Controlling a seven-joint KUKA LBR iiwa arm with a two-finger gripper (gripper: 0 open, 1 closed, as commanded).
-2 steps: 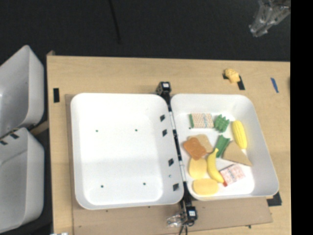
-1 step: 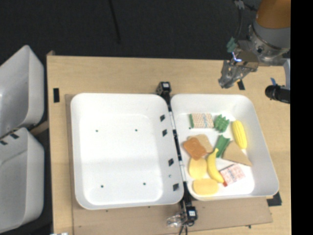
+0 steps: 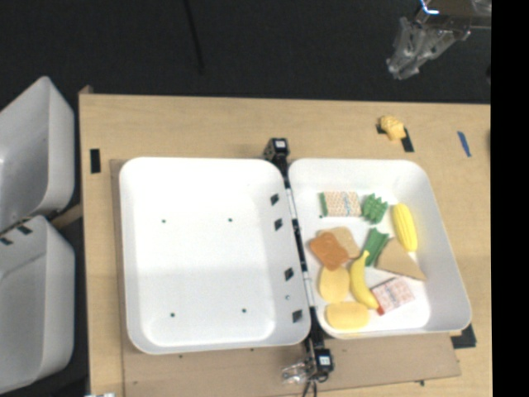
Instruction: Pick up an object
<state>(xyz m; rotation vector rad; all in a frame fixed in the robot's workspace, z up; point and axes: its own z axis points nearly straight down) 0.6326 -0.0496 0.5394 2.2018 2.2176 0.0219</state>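
The right bin [image 3: 430, 190] holds several toy foods: a striped wafer [image 3: 340, 203], a green piece [image 3: 374, 209], a yellow corn cob [image 3: 404, 227], a brown toast slice [image 3: 329, 250], a banana [image 3: 360, 279], a tan wedge [image 3: 402, 263], a red-and-white packet [image 3: 392, 294] and two yellow pieces [image 3: 335, 285] [image 3: 348, 315]. My gripper [image 3: 407, 62] hangs high at the top right, beyond the bench's far edge and well away from the bins, with nothing seen between its fingers.
The left bin [image 3: 198, 251] sits beside the right one, joined by a black-clipped divider [image 3: 293, 246]. A small yellow object [image 3: 391, 126] lies on the bench behind the right bin. White blocks [image 3: 29, 222] stand at the far left.
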